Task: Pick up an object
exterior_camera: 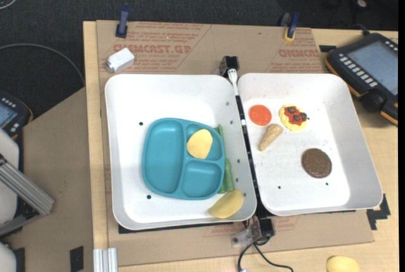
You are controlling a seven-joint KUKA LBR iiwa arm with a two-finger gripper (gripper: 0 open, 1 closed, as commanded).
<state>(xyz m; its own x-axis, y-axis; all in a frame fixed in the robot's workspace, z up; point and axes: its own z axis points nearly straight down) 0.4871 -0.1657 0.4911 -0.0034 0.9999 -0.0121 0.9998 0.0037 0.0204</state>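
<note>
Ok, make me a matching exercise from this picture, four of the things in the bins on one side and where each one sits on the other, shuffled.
Things:
1. yellow lemon-like piece
2. brown round cookie
3. orange-red disc
4. yellow wedge

Places:
A. right bin, upper left area
B. left bin, near front edge, off the tray
C. on the blue divided tray
D. right bin, lower right area

Pairs: 1-C, 2-D, 3-A, 4-B

- A green thing (pixel 223 160) lies mostly hidden under the teal tray (pixel 171 160), centre frame.
- A yellow object (pixel 342 264) is cut off at the bottom edge, lower right.
- The handheld pendant (pixel 373 71) runs off the right edge.
</note>
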